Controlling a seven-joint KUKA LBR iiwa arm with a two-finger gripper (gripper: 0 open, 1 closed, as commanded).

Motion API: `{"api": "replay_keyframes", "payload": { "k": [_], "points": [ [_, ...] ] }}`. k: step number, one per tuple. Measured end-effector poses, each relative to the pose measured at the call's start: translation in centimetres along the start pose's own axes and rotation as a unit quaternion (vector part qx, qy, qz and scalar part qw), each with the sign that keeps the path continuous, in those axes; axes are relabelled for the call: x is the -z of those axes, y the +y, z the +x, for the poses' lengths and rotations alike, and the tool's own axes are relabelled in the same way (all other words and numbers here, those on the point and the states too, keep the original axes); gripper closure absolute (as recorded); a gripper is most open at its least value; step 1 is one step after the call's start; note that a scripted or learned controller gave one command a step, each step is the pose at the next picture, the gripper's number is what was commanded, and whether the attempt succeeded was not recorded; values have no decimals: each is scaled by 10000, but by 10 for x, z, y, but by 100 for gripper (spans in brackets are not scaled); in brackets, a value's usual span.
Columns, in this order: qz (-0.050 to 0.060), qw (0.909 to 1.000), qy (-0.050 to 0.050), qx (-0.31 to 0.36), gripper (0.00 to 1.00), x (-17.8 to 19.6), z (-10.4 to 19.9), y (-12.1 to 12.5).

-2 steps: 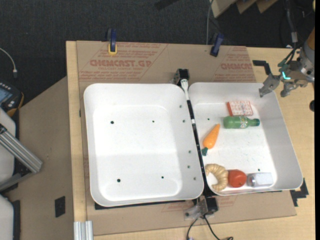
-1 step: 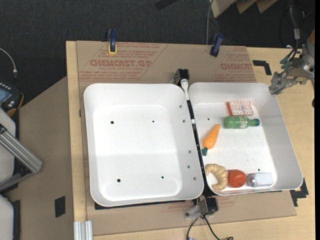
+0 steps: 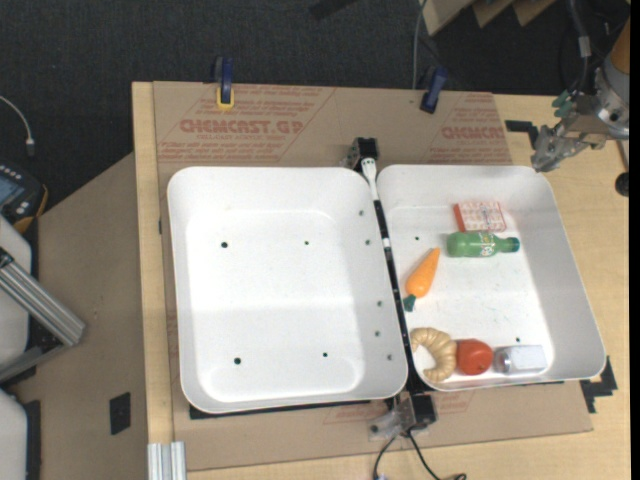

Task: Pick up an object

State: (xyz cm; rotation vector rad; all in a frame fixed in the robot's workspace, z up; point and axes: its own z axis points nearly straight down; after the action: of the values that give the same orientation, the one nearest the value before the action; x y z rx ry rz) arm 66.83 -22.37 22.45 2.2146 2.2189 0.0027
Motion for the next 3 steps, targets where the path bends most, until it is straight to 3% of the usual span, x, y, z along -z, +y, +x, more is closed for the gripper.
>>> {"api": "replay_keyframes", "payload": {
  "k": [2, 3],
  "points": [
    [2, 10000, 0, -3, 100, 16, 0, -1],
    [-18, 10000, -3, -5, 100, 78, -1, 0]
  ]
}}
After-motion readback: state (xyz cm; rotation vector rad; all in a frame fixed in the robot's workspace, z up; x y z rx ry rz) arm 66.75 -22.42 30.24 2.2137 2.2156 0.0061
